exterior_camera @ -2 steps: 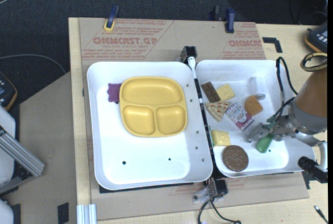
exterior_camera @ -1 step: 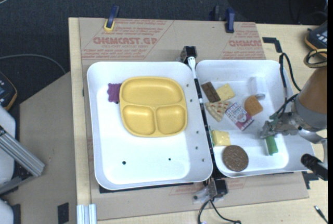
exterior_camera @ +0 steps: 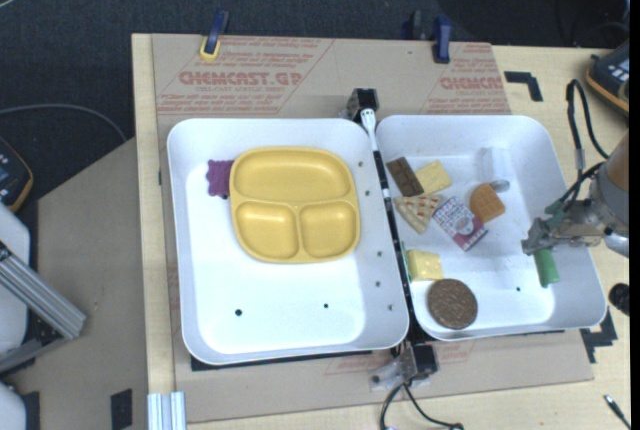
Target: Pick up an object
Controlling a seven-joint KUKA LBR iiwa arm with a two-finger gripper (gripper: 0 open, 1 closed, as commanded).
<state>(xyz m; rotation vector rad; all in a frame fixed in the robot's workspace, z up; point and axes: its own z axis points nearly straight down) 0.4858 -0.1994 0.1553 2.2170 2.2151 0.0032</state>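
Observation:
My gripper hangs over the right edge of the right bin, reaching in from the right. A small green stick-shaped object lies right under it, touching or nearly touching it. Further left in this bin are a brown bar, a yellow cheese-like slice, a pizza-like wedge, a pink-and-white packet, an orange piece, a yellow block and a round brown cookie.
The left bin holds a yellow divided plate with a purple item at its left edge. A clear object sits at the back of the right bin. Cables run along the right side.

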